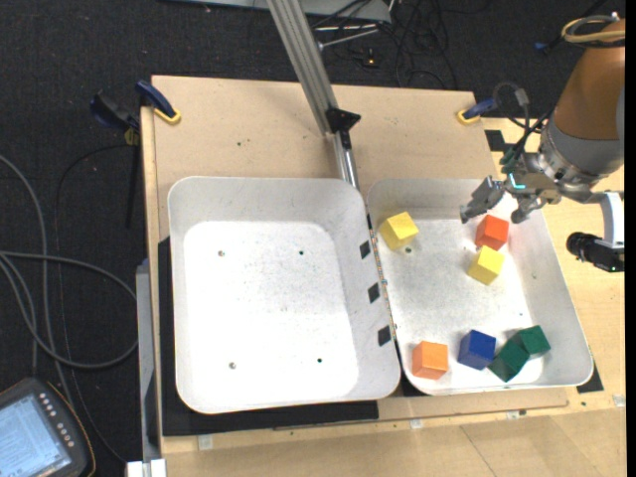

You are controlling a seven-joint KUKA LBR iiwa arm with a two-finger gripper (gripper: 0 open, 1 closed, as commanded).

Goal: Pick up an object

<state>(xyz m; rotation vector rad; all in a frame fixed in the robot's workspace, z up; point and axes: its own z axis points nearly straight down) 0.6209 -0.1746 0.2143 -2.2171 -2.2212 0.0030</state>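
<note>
Right bin [556,266]: orange-red block [492,232] just below open claw [502,199].

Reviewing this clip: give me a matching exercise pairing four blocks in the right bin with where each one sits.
Things:
1. orange-red block
2. blue block
3. green block
4. lone yellow block

Places:
A. near the bin's front right corner
B. near the divider between the bins, towards the far side
C. right below the gripper
D. between the orange block and the dark green block, along the front wall

Pairs: 1-C, 2-D, 3-A, 4-B
</note>
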